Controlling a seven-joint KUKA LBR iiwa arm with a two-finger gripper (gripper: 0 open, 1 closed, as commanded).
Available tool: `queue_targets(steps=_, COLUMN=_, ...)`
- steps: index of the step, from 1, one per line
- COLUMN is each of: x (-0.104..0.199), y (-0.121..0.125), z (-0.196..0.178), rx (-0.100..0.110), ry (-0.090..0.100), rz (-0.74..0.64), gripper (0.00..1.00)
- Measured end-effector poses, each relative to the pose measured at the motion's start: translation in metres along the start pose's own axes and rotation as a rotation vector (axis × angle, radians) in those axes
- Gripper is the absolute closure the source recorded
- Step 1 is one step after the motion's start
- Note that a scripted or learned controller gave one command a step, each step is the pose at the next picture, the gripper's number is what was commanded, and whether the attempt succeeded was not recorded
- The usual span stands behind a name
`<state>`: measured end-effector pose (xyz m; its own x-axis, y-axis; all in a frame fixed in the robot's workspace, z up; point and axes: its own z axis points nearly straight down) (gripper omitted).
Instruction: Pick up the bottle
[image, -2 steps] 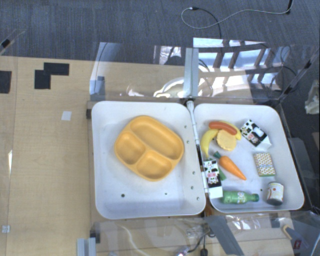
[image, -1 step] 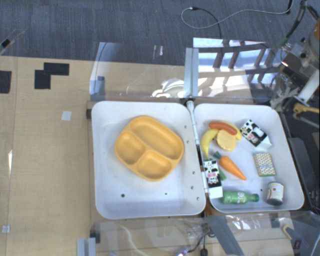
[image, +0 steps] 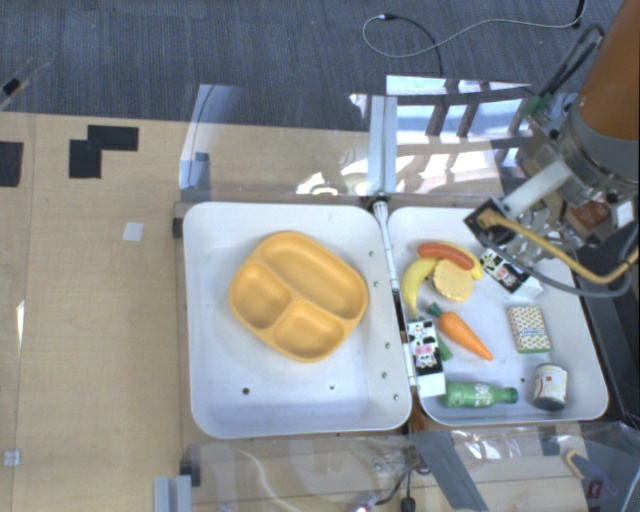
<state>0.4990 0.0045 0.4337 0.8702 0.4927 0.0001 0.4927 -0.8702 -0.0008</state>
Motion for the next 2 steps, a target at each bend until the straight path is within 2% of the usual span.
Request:
queue_targets(steps=1, x=0.047, y=-0.107, z=-0.001, rx=0.0, ry=0.002, rz=0.311, gripper=1.0)
queue_targets(steps=2, x=0.142, y=-0.141, z=-0.001, rx=-0.001, ry=0.002, rz=0.314, gripper=1.0)
